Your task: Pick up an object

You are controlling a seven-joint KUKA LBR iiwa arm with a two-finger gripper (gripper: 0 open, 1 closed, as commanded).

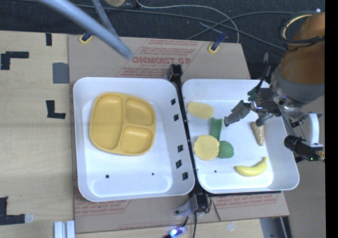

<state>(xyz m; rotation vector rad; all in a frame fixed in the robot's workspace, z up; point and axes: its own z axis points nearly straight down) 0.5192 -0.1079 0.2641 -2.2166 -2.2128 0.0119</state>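
hand (247, 116) hangs open over the right bin (282, 181), its two dark fingers spread and nothing between them. far to its left, in the left bin (84, 179), lies a yellow divided plate (122, 124). closer on its left sit a pale yellow oval piece (200, 110), a green stick (216, 128), a yellow round piece (206, 147) and a green ball (226, 149). below the hand lies a banana (251, 168); just right, a tan piece (259, 134).

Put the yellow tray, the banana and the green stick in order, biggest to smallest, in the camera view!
1. yellow tray, by far the biggest.
2. banana.
3. green stick, though it looks close to the banana in length, just thinner.
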